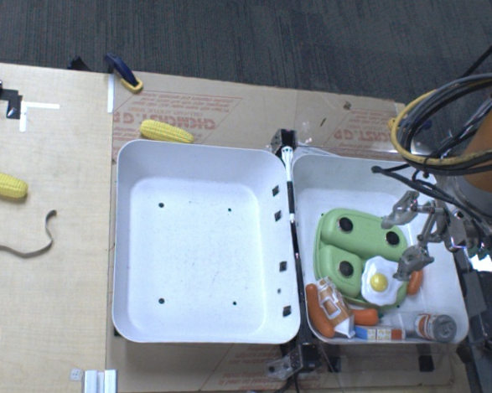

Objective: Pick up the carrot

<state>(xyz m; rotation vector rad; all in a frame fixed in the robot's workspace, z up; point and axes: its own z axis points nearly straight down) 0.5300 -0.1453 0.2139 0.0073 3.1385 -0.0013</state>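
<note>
Right bin (340,177): carrot (414,281) beside claw (403,238).

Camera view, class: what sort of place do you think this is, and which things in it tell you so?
Probably a robot lab test bench, not a kitchen. Two white bins sit on taped cardboard, the food is toy-like, such as the fried egg and corn cob, and a cabled arm's end effector hangs over the right bin.

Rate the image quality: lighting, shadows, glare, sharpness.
Camera view: even, soft lighting, with only faint shadows along the inner walls of the left bin; no strong glare on the white plastic; bench and bins fairly sharp, though grainy; the pincer over the right bin is slightly soft; the carrot is small and partly hidden.
</note>
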